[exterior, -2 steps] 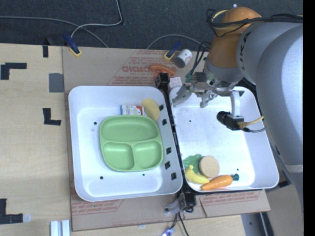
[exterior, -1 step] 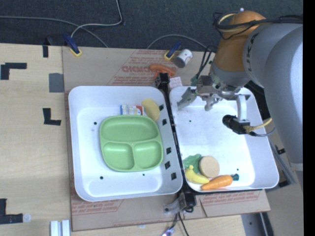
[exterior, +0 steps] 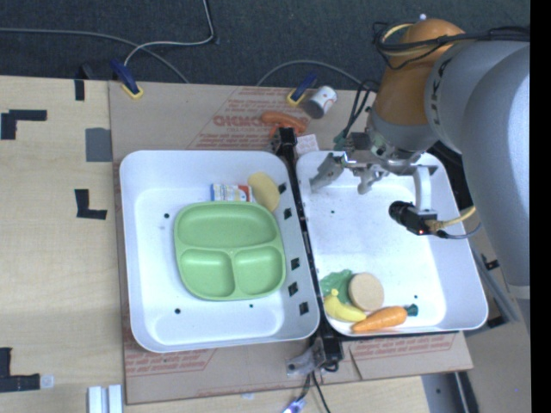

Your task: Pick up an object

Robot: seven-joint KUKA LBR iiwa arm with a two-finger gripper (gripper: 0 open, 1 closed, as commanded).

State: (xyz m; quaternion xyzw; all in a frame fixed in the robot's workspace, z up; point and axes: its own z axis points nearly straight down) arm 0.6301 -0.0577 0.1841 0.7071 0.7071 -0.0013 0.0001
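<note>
My claw [exterior: 344, 175] hangs over the far end of the right bin [exterior: 456, 256], fingers spread wide with nothing between them. Nearest me in that bin sit a carrot [exterior: 380, 318], a banana [exterior: 343, 309], a tan round piece [exterior: 366, 291] and something green [exterior: 337, 280] (all bunched together). The left bin [exterior: 146, 231] holds a green divided plate [exterior: 231, 250].

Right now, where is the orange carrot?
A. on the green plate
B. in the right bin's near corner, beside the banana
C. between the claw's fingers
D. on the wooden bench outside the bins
B: the carrot lies in the right bin at its near edge, next to the banana, well away from the claw.
</note>
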